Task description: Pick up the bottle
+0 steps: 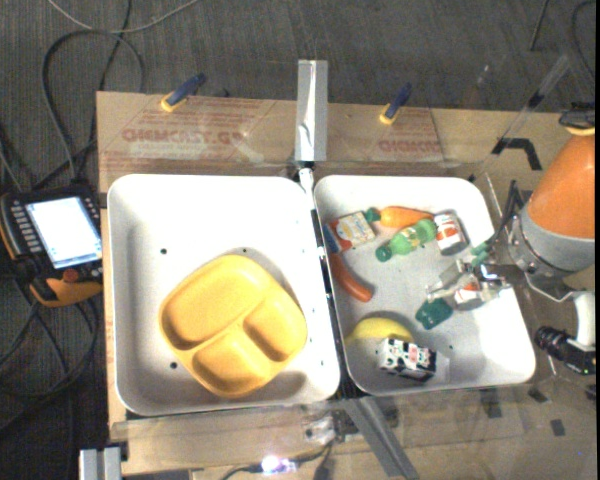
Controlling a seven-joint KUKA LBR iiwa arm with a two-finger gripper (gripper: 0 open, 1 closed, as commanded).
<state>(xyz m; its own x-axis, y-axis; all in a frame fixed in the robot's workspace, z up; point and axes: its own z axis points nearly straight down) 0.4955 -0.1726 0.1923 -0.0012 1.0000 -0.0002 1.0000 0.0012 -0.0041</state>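
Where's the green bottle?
The green bottle lies in the right bin, near its back, between the carrot and the can.

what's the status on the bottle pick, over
Gripper low in right bin, over a dark-green-capped bottle. Grasp not confirmed. Second green bottle near carrot; banana close by.

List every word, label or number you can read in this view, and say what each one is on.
None can be read for certain.
Red mirrored print on the clear sheet behind the bins: too faint to read.
Label on the green bottle: too small.
Label on the small can: blurred.
Black-and-white pattern on the small box: not legible.
Screen of the handheld pendant: washed out.
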